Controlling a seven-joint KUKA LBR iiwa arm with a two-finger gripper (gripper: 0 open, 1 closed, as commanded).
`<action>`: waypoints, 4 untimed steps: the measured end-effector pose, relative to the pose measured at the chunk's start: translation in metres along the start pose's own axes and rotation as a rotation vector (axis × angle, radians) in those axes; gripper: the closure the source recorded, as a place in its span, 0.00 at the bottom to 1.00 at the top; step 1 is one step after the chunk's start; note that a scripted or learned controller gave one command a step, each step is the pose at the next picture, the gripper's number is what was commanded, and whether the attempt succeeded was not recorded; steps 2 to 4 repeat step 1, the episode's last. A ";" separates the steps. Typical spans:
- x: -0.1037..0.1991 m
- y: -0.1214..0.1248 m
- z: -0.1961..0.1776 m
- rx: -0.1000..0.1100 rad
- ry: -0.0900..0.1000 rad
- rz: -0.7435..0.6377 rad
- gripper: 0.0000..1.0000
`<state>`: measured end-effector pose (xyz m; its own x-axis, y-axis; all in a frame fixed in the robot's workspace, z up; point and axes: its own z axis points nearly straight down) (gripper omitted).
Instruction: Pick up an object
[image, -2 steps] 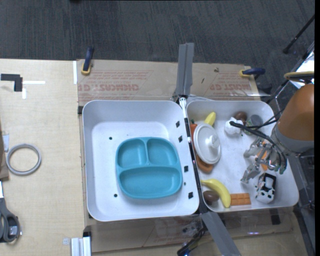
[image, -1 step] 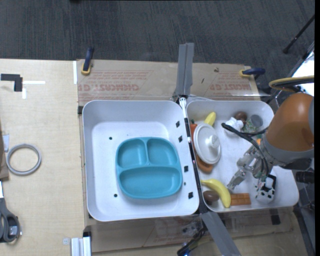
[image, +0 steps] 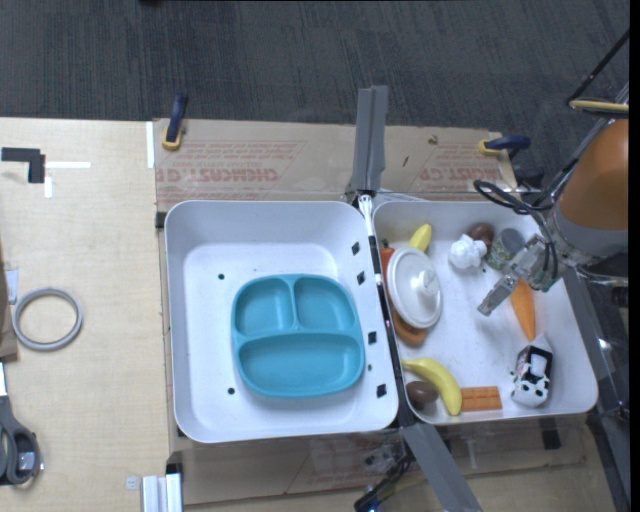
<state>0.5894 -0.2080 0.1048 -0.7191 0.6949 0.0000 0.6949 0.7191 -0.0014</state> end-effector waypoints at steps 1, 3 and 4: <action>0.036 -0.011 0.017 0.002 0.004 0.126 0.00; 0.036 -0.011 0.017 0.002 0.004 0.126 0.00; 0.036 -0.011 0.017 0.002 0.004 0.126 0.00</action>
